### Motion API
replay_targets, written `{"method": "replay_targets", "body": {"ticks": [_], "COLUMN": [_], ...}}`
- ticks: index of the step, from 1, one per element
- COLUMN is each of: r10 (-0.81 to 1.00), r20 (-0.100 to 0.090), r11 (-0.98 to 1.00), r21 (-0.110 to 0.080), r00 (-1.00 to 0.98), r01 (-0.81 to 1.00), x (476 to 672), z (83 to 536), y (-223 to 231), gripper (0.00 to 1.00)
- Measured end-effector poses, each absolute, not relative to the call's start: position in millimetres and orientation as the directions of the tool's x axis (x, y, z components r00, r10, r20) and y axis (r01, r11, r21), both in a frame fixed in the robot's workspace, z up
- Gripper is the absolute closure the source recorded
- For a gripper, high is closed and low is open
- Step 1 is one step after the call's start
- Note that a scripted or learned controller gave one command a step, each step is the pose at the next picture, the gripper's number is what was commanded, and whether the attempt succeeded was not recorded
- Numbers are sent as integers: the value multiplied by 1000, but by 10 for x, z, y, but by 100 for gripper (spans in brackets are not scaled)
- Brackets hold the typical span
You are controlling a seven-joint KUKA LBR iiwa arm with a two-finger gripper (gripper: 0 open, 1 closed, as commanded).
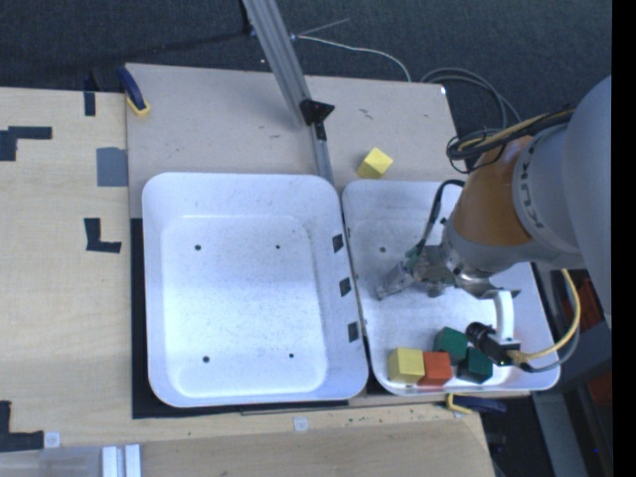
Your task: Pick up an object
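In the camera view, the table (pixel 229 132) carries two shallow white bins side by side: the left bin (pixel 243 286) in the middle of the frame and the right bin (pixel 393 217) toward the lower right.

The grey arm (pixel 556 187) with its orange band (pixel 492 207) comes in from the right edge of the frame and bends down over the right bin. Its pincer (pixel 390 287) hangs low over the middle of that bin's floor, pointing toward the left. Whether it is apart or together cannot be told, since the tips are small and blurred against the white floor; nothing is visibly held there.

The objects to pick lie clustered in the lower corner of the right bin, well below the pincer. A yellow block (pixel 405 365) sits leftmost, with an orange block (pixel 437 368) touching its right side. Just above and to the right of these are two dark green blocks (pixel 455 344), one partly behind the other, close to the arm's black fitting.

Another yellow cube (pixel 376 163) rests on the table outside the bins, just above the upper edge of the right bin. A grey metal rail (pixel 283 58) runs slantwise from the top of the frame down to the gap between the bins.
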State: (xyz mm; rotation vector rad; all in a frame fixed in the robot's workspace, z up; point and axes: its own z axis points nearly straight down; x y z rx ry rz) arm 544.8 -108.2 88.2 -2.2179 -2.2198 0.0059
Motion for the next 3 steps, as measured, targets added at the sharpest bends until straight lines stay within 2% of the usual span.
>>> {"method": "replay_targets", "body": {"ticks": [1,2,3], "r10": [1000,1000,1000], "r20": [-1,-1,0], "r11": [2,2,9], "r21": [-2,2,9], "r00": [-2,-2,-9], "r01": [1000,1000,1000], "x": [6121,6386,6779], "z": [917,1147,1978], "y": [-928,-1020,-296], "gripper": [0,0,0]}}
